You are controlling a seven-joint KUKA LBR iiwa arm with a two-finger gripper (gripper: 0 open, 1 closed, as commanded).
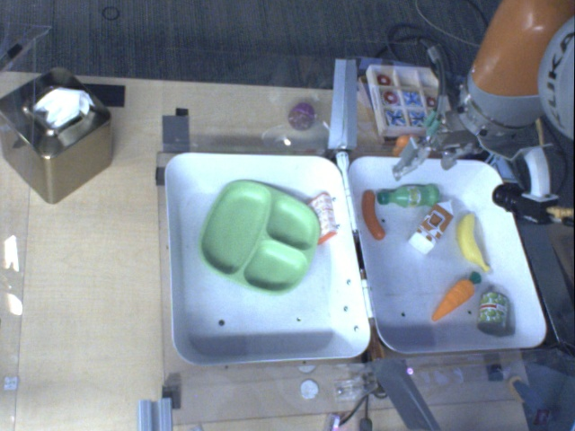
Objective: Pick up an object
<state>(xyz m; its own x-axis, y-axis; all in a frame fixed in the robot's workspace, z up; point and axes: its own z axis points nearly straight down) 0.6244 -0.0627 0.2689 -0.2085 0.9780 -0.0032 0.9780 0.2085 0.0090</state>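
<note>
My gripper (426, 158) hangs over the far edge of the right bin (530, 330), fingers spread open with nothing between them. Just below it in the bin lies a green bottle (410, 196) on its side. A red sausage (372, 215) lies near the bin's left wall. A small white and brown carton (432, 226) sits in the middle, with a banana (472, 242) to its right. Toward the front are a carrot (454, 299) and a small can (492, 312).
The left bin (193, 330) holds a green divided plate (260, 234) and a snack packet (323, 215) by its right wall. A patterned box (400, 97) stands behind the right bin. A brown open box (56, 137) sits far left on the bench.
</note>
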